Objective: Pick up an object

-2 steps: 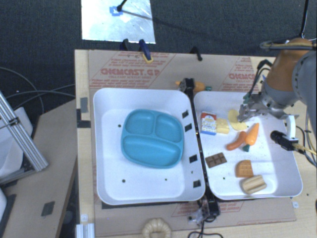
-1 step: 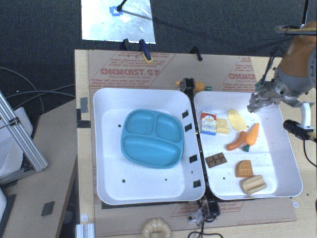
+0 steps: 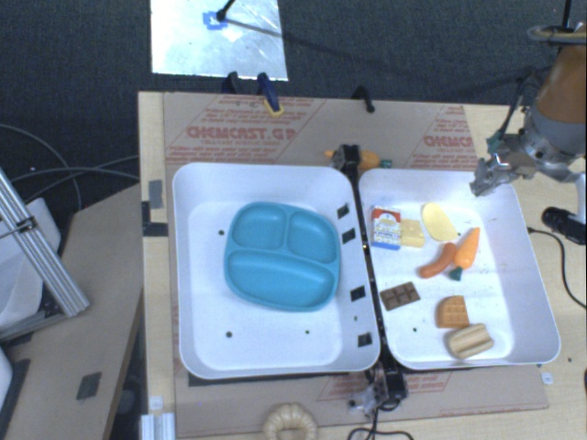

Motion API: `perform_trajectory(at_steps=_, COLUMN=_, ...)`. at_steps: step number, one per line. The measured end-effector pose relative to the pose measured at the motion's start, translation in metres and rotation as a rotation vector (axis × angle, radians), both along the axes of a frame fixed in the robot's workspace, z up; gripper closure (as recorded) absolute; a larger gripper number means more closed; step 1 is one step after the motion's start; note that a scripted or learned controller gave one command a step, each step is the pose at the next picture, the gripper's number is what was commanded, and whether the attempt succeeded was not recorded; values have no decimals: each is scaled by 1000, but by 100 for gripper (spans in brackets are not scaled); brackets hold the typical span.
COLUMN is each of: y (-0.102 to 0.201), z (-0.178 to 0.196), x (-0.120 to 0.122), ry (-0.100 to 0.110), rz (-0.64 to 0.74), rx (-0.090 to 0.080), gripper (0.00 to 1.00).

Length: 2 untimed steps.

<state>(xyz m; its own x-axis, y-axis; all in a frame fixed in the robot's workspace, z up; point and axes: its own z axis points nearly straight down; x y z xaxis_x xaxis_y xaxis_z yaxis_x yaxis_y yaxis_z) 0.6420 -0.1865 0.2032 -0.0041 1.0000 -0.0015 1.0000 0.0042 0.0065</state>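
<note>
The gripper [image 3: 486, 178] is held above the right bin's [image 3: 532, 273] far corner; its opening cannot be told, nothing is seen in it. The toy foods [image 3: 438, 246] are lying in this bin, within reach.
</note>
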Motion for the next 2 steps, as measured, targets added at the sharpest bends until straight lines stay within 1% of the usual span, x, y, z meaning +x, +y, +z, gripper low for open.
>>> perform_trajectory(at_steps=1, y=0, z=23, x=1, ry=1, rz=1, rx=0, gripper=100)
perform_trajectory(at_steps=2, y=56, z=31, x=2, ry=3, rz=6, rx=2, gripper=100)
